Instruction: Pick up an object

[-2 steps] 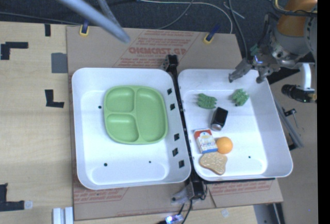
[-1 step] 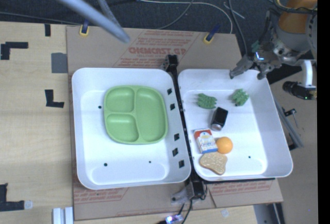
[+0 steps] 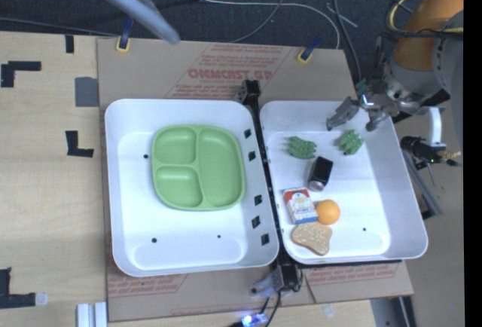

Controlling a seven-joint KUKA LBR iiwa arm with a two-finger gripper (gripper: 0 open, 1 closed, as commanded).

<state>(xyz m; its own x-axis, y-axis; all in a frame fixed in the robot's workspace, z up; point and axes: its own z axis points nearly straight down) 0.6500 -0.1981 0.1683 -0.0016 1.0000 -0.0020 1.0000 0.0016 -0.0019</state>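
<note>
Just below the spread hand lies a green toy.

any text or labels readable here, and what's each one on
Red print on the cardboard sheet under the bins: too blurred to read for certain.
Small red and white box in the right bin: its label is too small to read.
Nothing else carries readable text.

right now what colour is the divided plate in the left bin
Light green; the camera view shows the divided plate clearly.
</note>
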